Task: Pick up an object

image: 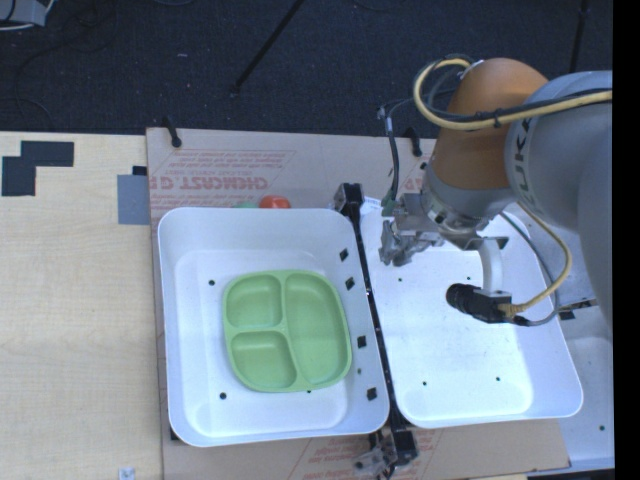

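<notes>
and here we are looking down on the bench, two shallow white bins side by side in the middle of the frame. the left bin (190, 268) carries a light green divided plate (287, 330), three compartments, lying flat on the bin floor, a little right of the bin's centre and close to the lower right corner. that plate is the one clear object on offer here.

over to the right bin (480, 388), and the arm (560, 168) comes in from the right edge, grey body, big orange band (490, 98) sitting high in the upper right of the frame with a yellow cable looped over it. the gripper (395, 248) hangs over the upper left part of the right bin, just beside the black divider (365, 308) where the two bins meet. from up here it reads as a grey metal cluster, and i cannot tell whether it is spread or pressed together. nothing is seen between its tips.

gripper and plate are apart, the divider lying between them. a small black part (480, 303) on the arm hangs over the middle of the right bin. behind the left bin, at its top rim, a small red-orange object (275, 204) peeks out on the cardboard sheet (220, 173) with printed lettering.
</notes>
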Robot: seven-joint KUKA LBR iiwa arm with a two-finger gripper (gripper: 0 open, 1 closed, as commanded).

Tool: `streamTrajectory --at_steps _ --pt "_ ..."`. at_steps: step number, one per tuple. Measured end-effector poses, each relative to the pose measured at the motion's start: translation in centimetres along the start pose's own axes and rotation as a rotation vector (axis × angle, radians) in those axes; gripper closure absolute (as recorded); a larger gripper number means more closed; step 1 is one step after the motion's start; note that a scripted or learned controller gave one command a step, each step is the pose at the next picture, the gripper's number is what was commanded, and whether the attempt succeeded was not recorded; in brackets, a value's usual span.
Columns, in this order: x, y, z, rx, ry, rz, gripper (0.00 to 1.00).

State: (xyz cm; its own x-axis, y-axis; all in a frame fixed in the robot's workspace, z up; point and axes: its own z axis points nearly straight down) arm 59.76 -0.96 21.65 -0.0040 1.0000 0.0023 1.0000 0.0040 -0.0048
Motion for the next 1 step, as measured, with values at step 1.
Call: streamTrajectory --at_steps 1 --pt "5.58 -0.92 -1.15 -0.002 0.0 -0.001 1.0"
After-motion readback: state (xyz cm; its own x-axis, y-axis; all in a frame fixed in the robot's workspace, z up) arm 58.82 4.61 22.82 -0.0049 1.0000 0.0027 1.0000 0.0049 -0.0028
